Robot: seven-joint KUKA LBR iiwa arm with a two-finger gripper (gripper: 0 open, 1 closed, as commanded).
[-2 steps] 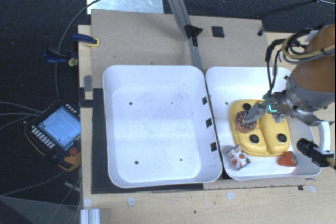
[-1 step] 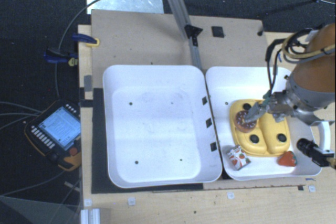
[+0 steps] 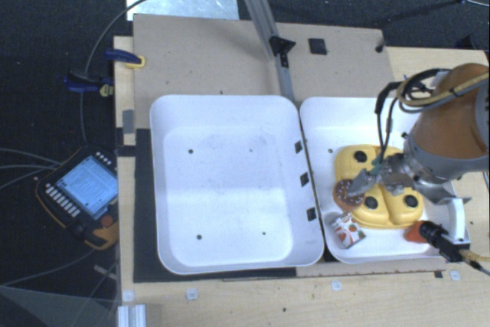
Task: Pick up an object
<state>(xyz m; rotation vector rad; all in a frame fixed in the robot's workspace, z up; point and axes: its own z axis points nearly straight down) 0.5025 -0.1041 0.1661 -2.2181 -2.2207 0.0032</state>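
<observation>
Crowding is the risk: the end effector [image 3: 366, 181], grip state impossible to tell, hangs over the yellow plastic toy with dark spots [image 3: 377, 195] in the right white bin [image 3: 321, 126], near its front edge, and could snag the brown round piece [image 3: 349, 195] touching it.

A tan bench [image 3: 230, 57] bears two white bins (side by side): left [image 3: 164, 165], right [image 3: 321, 134].

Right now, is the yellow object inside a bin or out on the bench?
Inside. The yellow object lies within the right bin, under the end effector.
</observation>
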